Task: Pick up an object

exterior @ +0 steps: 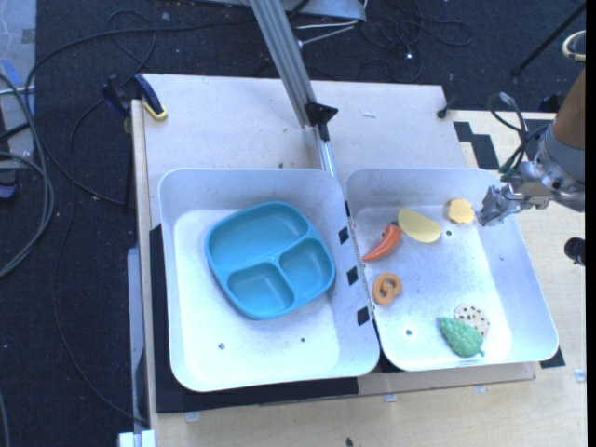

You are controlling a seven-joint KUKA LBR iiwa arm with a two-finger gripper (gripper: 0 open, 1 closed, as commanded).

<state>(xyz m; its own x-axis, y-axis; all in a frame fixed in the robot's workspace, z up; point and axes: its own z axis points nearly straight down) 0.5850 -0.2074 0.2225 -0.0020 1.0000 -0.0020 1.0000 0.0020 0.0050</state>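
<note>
While I watched, the gripper [486, 210] hung over the right bin [521, 259].
Beside it lay a lumpy orange piece [460, 211]; its opening looked blurred, perhaps narrow, so I couldn't tell.

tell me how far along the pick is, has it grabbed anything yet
Nothing looks picked yet. The gripper sits low over the right bin's upper right edge, beside the small orange piece, with nothing visibly held. The yellow piece, red pepper, pretzel, cookie and green piece all lie in that bin. The blue tray lies in the left bin. The grasp and lift remain.
</note>
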